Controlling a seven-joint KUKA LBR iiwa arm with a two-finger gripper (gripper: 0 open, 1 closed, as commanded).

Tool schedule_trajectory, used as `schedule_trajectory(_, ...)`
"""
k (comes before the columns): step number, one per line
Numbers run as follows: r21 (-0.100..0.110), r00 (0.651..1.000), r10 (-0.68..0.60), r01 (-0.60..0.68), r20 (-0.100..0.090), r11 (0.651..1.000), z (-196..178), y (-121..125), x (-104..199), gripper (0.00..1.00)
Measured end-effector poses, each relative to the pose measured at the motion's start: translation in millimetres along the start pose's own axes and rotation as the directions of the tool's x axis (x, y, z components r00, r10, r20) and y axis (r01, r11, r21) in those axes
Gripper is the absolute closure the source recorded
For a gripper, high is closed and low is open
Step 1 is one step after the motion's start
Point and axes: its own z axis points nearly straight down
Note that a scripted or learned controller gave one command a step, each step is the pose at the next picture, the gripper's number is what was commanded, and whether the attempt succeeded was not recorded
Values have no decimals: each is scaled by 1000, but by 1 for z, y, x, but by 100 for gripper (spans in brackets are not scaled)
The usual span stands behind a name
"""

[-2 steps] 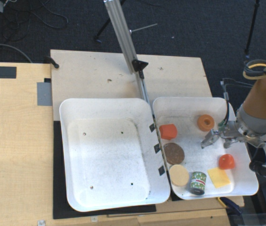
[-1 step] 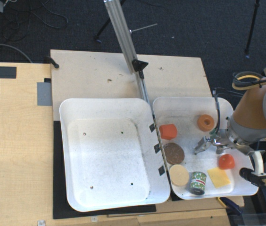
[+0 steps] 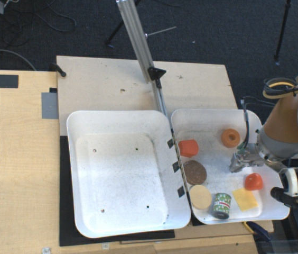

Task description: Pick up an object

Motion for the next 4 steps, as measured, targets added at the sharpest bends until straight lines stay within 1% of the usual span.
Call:
schedule_trajectory(1,-5,1000,-2,2,2,1000,-49,-7,-7,100)
schedule_trajectory(2,-8,1000,-7,7,3,1000,-112,-8,-8,100)
schedule_trajectory(3,-7,1000,-9,9,2,1000,-157,-1,-5,100)
schedule_trajectory(4,-5,1000,-8,8,2,1000,-181,-1,-5,100)
